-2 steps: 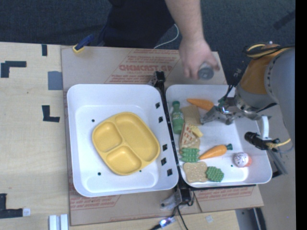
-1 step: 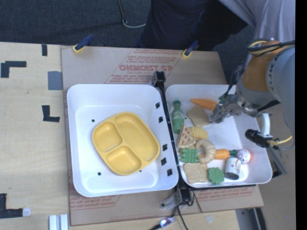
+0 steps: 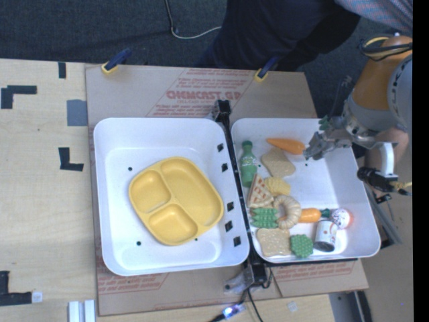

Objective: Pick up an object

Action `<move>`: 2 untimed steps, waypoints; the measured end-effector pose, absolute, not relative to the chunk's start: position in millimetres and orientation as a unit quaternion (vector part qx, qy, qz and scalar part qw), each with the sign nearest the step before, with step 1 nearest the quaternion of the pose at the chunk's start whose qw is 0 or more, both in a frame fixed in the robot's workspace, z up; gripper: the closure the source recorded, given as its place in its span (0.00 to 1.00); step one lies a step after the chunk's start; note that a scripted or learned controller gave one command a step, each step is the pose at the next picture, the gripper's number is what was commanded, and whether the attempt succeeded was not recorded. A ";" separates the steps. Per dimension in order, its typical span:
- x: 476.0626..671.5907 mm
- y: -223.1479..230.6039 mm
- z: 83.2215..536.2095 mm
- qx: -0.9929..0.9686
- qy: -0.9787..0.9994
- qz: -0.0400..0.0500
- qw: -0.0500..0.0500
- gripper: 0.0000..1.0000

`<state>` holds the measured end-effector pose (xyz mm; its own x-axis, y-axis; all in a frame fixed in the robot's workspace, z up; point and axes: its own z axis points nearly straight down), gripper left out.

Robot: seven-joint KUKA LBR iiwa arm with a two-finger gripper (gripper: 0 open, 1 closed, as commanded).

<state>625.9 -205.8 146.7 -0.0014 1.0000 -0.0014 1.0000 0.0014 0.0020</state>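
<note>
Claw (image 3: 315, 149) over right bin's (image 3: 365, 200) bare far corner beside carrot (image 3: 285, 145); grip state unclear

A pale wooden worktop (image 3: 40, 200) carries black tape marks (image 3: 17, 94) and a brown cardboard sheet (image 3: 194, 92) held by yellow-and-blue clamps (image 3: 115, 60). Beyond lies dark blue carpet (image 3: 80, 19), crossed by a thin white cable (image 3: 175, 25).

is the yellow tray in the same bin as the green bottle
No, the yellow tray lies in the left bin, while the green bottle stands among the toy food in the right bin.
</note>
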 end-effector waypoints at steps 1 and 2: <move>618.1 -210.8 197.1 0.707 0.707 0.000 0.001 1.00; 619.1 -210.3 224.7 0.707 0.708 0.000 0.000 1.00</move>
<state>619.1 -210.3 224.7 -0.0017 1.0000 -0.0003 1.0000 0.0017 -0.0001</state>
